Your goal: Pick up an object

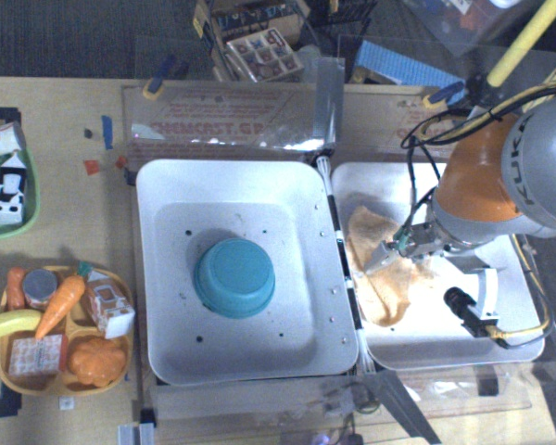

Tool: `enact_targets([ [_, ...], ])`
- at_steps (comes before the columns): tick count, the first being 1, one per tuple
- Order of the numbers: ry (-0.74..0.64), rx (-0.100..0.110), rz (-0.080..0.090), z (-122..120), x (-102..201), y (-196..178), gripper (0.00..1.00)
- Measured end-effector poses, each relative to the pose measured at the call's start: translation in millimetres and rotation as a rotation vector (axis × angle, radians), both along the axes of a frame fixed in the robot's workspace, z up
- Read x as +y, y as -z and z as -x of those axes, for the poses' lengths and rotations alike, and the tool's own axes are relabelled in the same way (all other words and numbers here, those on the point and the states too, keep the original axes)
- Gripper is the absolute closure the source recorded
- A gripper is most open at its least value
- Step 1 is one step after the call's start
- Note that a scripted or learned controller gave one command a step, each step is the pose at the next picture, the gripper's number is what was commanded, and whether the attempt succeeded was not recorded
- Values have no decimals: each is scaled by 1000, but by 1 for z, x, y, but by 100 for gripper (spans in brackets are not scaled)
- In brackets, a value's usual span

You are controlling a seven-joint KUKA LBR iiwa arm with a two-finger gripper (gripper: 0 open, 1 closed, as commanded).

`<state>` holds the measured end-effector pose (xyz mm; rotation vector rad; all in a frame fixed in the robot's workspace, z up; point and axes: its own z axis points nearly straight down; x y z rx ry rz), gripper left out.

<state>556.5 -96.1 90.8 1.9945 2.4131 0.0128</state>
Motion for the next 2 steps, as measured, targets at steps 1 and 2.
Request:
enact_targets([
  [1, -367, 9, 3, -24, 57, -95, 0],
  [2, -292, -2, 6, -75, -11, 0, 0],
])
